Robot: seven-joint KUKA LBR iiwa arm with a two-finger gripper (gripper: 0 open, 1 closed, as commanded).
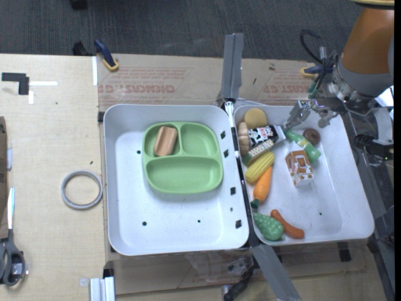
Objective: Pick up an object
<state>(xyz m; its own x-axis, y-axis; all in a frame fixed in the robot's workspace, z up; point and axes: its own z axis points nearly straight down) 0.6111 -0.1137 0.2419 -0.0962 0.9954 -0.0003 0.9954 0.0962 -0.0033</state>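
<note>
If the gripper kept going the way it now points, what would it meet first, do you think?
The gripper points down and left in the right bin. Probably the black-and-white carton first, though depth is unclear; the orange-and-white box lies off that line.

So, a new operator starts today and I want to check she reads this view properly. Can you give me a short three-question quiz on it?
1. True or false: the bread roll lies in the plate's largest compartment.
2. Which bin holds the corn? A) left bin B) right bin
3. Fill in: the carrot lies just below the ____.

Key:
1. False: it lies in the upper left small compartment of the green plate.
2. B, along with most of the toy food; the hand is over that bin's upper part.
3. Corn.
</note>
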